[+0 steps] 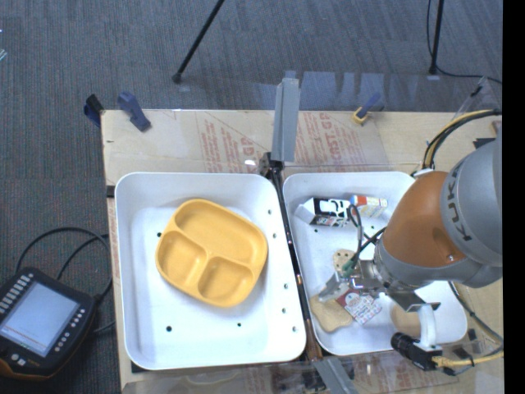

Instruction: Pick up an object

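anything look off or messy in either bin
Nothing looks spilled or broken. The yellow divided plate sits skewed, corner-on to the walls of the left bin. In the right bin, the small items lie jumbled under the gripper; a tube lies by the far wall.

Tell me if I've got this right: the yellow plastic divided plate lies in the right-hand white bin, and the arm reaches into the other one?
Not quite. The camera view shows the yellow plastic divided plate in the left-hand white bin; the grey-and-orange arm reaches into the right-hand white bin.
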### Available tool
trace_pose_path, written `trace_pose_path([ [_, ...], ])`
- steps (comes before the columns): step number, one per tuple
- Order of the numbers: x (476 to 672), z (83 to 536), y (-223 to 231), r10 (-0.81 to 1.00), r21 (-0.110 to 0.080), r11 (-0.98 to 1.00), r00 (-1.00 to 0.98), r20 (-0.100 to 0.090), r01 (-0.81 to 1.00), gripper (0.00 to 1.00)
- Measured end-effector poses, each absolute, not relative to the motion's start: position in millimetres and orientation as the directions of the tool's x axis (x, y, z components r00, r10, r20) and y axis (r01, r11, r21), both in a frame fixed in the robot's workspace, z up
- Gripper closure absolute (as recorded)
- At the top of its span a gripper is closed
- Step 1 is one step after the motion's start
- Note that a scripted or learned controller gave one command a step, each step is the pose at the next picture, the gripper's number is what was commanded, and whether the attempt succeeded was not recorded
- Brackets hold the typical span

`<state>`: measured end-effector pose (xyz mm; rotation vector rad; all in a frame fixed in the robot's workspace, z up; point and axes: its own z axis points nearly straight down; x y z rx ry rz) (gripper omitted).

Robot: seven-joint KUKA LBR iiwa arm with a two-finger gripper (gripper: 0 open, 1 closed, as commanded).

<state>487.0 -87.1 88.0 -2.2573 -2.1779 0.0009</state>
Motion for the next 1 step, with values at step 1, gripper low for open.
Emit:
trace_pose_path([
  [1,487.2,95.9,-85.9,0.999,-0.008,-0.039,0.039,0.007,0.999,1.00],
])
